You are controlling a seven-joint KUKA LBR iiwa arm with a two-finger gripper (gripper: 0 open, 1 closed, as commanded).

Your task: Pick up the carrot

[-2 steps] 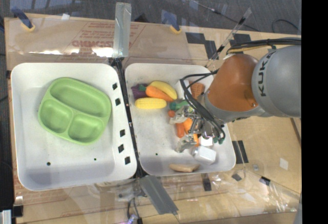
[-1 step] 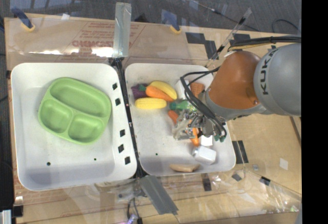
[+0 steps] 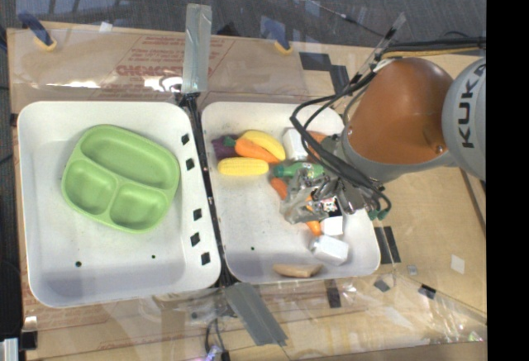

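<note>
In the right bin (image 3: 248, 256), the carrot (image 3: 278, 186) shows as a short orange stub with a green top, mostly hidden under the tool. My gripper (image 3: 302, 201) hangs low over the bin's middle right, right beside and partly over the carrot. The grey wrist and its orange band (image 3: 397, 111) cover what lies behind it. Just below the gripper a small orange bit (image 3: 314, 228) peeks out; I cannot tell what it belongs to.
The right bin also holds a yellow corn cob (image 3: 242, 167), a banana (image 3: 264, 140), a long orange piece (image 3: 254, 151), a purple eggplant (image 3: 223, 144), white blocks (image 3: 331, 250) and a tan piece (image 3: 296, 271). A green divided plate (image 3: 120, 178) lies in the left bin (image 3: 50, 268).
</note>
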